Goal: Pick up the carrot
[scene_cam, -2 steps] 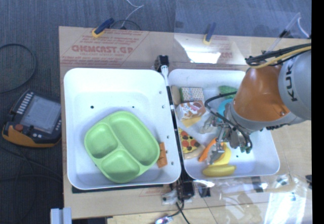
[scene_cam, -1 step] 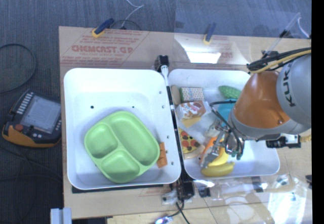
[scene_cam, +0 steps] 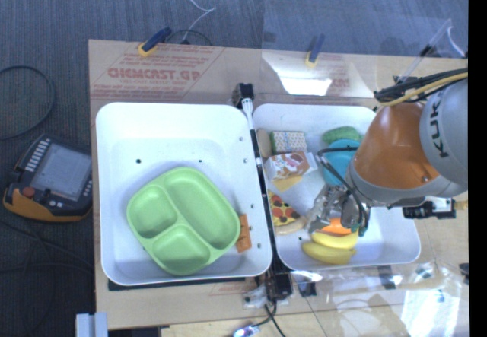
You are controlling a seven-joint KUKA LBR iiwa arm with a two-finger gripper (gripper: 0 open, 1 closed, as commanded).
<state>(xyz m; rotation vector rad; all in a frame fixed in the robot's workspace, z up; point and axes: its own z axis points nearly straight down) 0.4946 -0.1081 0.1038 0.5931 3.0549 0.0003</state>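
While you look down on the bench, note these:

Arm: grey with an orange band [scene_cam: 392, 149], reaching in from your right over the right bin [scene_cam: 396, 252].
Gripper [scene_cam: 335, 214]: low in the right bin, just above the banana [scene_cam: 329, 252]; an orange piece [scene_cam: 337, 230] sits right under it.
Fingers: you cannot tell how far apart they stand or whether anything is between them; clutter hides the tips.
Carrot [scene_cam: 243, 233]: small orange piece in the left bin [scene_cam: 152, 122], at its right wall, touching the green plate [scene_cam: 183, 220] at its lower right rim.
Carrot versus fingers: well apart, in the other bin, across the divider to your left.
Other items, right bin: pizza slice [scene_cam: 283, 214], green and blue objects [scene_cam: 340, 147] near the arm.
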